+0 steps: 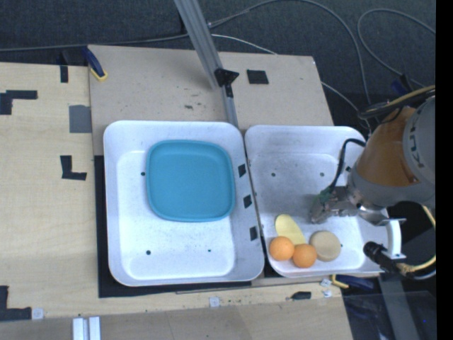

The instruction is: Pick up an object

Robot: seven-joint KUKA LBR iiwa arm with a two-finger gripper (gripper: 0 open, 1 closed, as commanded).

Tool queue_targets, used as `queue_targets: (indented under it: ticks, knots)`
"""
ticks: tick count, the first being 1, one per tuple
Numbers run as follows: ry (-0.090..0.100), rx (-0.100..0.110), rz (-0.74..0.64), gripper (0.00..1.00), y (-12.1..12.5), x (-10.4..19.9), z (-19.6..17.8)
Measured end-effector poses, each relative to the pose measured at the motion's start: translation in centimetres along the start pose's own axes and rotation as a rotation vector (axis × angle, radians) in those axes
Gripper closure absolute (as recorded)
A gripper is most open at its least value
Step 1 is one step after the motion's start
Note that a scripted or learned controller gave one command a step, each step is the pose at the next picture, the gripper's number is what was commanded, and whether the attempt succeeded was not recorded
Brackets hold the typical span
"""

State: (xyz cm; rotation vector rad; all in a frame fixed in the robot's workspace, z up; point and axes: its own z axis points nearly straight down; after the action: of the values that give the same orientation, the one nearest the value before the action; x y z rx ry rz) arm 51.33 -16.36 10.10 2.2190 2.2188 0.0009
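Camera view. Two shallow white plastic bins sit side by side on a pale wooden bench: the left bin (pixel 127 211) at frame centre-left and the right bin (pixel 283 147) at centre-right, their inner rims touching.

The left bin holds one item, a square turquoise plate with rounded corners (pixel 190 180), lying flat in its upper half.

The right bin holds four small items, grouped along its lower edge: one pale yellow elongated piece (pixel 289 227), two round orange balls (the left orange ball (pixel 282 248) and the right orange ball (pixel 304 256), touching each other) and one beige round disc-like item (pixel 325 245) just right of them. Their surfaces look smooth and matte; finer detail is too small to resolve.

One grey arm with an orange band enters from the right edge, partly cut off by the frame. Its two-finger gripper (pixel 325 207) sits low in the right bin, just above the beige item and right of the yellow piece. The fingertips are dark and blurred; whether they are spread or closed cannot be determined, and no item is visible between them.
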Motion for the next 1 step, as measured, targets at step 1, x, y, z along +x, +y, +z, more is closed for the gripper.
queue_targets:
  ticks: [1]
  knots:
    - [0.002, 0.000, -0.001, 1.00, 0.38, 0.55, -4.34]
